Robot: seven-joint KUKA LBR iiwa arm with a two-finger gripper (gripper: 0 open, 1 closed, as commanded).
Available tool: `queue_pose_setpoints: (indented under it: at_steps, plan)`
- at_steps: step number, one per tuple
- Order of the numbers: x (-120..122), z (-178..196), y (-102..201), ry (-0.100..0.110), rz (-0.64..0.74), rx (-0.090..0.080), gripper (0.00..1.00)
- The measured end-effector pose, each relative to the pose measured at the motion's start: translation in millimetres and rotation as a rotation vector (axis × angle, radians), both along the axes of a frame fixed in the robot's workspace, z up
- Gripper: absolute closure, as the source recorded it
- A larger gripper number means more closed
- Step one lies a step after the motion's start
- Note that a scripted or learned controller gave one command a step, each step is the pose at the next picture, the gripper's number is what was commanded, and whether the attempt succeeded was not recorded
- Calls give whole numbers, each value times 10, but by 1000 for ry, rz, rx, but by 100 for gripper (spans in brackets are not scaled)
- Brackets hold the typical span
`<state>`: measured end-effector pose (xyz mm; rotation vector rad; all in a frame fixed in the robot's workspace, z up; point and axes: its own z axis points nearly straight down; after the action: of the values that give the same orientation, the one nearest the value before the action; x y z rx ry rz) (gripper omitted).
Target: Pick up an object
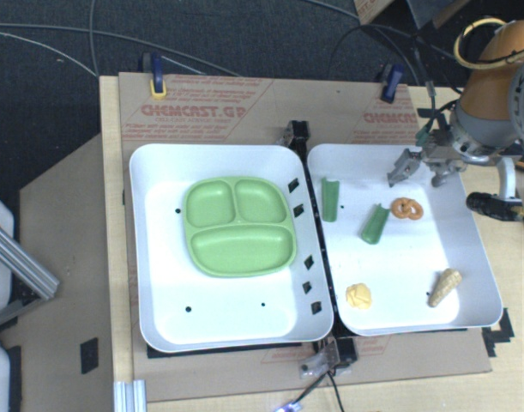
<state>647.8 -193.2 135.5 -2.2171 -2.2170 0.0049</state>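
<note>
The things I could pick all lie in the right bin (476,256), and I count five. Nearest my gripper (423,168) is one small brown pretzel (406,209), sitting just below and a little left of my fingertips, apart from them. Beside the pretzel, to its left, lies a green stick (375,224), tilted. A second green stick (330,200) lies closer to the wall between the bins, almost straight up and down in the view. That makes two green pieces. Toward the near edge of the bin sit one yellow lump (358,295) and one pale, knobbly cob-shaped piece (444,287), well apart from each other.

My gripper hangs over the far right part of this bin, fingers spread apart with nothing between them.

The left bin (150,256) holds one green plate (239,227) with three compartments, two small ones at the far side and one long one at the near side. A few small black marks dot the floor of that bin and the wall it shares with its neighbour.

Both bins rest on a brown board (244,101) printed with red lettering, fixed at its far edge by two blue clamps (158,69). Beyond the board is dark carpet (244,24) with several thin cables (99,15) running across it.
</note>
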Motion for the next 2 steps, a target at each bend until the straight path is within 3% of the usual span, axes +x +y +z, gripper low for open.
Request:
queue_pose_setpoints:
  at_steps: [1, 2]
  plan:
    - [24, 156, -1, -8, 1, -2, 100]
    - [-13, 747, 79, -13, 1, -4, 100]
